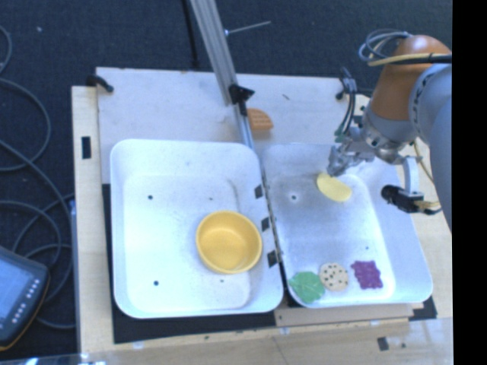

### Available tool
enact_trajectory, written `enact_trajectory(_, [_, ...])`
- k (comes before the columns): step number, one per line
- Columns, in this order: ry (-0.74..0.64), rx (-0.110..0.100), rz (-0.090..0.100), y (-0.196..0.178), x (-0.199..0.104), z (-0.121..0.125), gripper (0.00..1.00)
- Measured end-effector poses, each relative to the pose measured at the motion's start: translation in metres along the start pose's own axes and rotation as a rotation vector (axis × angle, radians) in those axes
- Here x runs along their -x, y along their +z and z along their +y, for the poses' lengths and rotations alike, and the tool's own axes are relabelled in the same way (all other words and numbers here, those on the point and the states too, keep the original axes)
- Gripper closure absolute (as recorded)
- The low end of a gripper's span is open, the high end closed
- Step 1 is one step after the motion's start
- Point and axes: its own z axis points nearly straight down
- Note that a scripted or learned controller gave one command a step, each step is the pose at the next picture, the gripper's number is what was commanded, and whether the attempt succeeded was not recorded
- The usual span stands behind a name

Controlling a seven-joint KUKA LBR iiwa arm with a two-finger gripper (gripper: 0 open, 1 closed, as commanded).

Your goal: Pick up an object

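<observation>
One camera view | gripper (pixel 340 166) low in right bin (pixel 396 272), tips at pale yellow piece (pixel 334 188) | fingers spread or pinching: cannot tell | piece on bin floor, not lifted | grasp and lift remain

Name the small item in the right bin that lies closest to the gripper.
The pale yellow piece, just below the gripper; the green, cookie-like and purple pieces line the bin's near edge.
</observation>
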Motion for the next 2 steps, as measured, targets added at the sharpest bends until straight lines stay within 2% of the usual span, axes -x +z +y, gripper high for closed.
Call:
enact_trajectory(1, [0.006,0.002,0.006,-0.045,0.002,-0.002,1.00])
enact_trajectory(2, [0.003,0.000,0.007,-0.068,0.003,-0.001,1.00])
